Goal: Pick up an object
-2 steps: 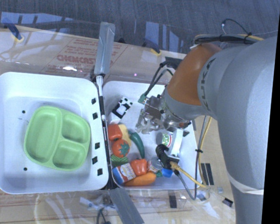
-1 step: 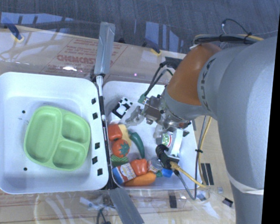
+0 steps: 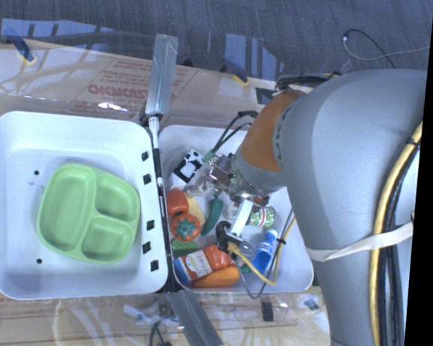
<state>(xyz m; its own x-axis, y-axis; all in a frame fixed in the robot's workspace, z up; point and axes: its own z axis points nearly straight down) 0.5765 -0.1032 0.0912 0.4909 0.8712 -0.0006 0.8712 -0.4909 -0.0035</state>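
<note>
Brown surface [image 3: 96, 90] under clear film, two white bins on it. No single target is set, so any of the small things packed in the right bin [image 3: 176, 138] counts. These are a tomato [image 3: 187, 228], an orange piece [image 3: 177, 201] touching it, a green pepper [image 3: 214, 213], a carrot [image 3: 219, 276], a red-labelled bottle [image 3: 197, 263], a blue bottle [image 3: 265, 250] and a black-and-white item [image 3: 189, 165]. The tool [image 3: 220, 172] sits low over this pile, between the black-and-white item and the pepper. We cannot tell how far open it is or whether it has hold of anything. The grey arm [image 3: 353, 165] covers the bin's right half.

Risks, as we judge them:
- The things touch and overlap, so a close could catch two at once or wedge between them.
- Round ones like the tomato could roll out of a pinch.
- A push down could shove the pile against the bin wall.
- A lift could drag a neighbour over the rim.

The left bin [image 3: 23, 144] holds just a green plate [image 3: 88, 214], well apart and not at risk.
</note>
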